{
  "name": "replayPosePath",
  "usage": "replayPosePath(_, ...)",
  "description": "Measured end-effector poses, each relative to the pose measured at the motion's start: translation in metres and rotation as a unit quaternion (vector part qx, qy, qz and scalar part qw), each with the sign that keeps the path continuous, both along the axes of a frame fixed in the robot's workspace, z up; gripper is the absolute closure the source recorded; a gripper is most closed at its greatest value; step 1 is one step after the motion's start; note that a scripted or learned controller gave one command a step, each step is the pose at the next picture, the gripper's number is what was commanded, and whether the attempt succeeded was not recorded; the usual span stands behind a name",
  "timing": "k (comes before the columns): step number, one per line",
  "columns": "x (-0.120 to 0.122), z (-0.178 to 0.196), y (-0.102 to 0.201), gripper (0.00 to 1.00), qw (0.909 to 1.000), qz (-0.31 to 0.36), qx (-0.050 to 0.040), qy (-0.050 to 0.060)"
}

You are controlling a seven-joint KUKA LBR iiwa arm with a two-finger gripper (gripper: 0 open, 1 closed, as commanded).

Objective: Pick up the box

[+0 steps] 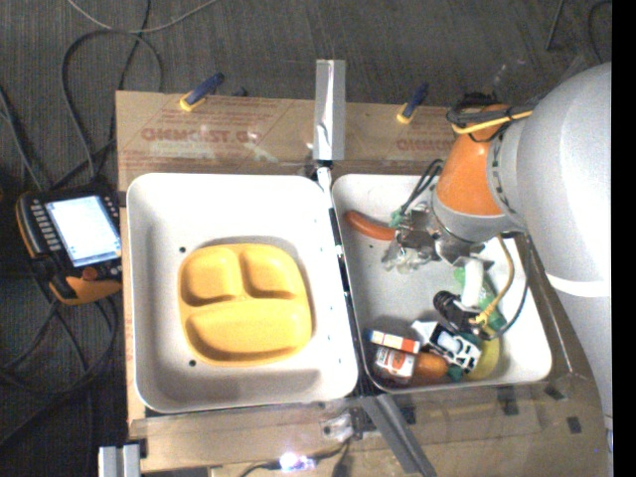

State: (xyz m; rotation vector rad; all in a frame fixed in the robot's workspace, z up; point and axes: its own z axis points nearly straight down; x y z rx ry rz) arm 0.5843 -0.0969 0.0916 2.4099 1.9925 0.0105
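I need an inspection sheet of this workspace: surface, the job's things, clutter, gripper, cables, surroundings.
Surface: two shallow white bins side by side on a bench.
Job's things: small red and white box, right bin's near edge.
Clutter: yellow compartment tray in left bin; orange carrot-like piece, banana in right bin.
Gripper: two-finger gripper over right bin, apart from box.
Cables: wires along wrist; floor cables.
Surroundings: handheld screen pendant left of bench.
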Motion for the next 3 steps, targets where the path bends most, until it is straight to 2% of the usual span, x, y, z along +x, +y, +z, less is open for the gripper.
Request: replayPosePath(3,-0.002,0.024,0.000,1.00,1.0000,0.000,0.0006,0.005)
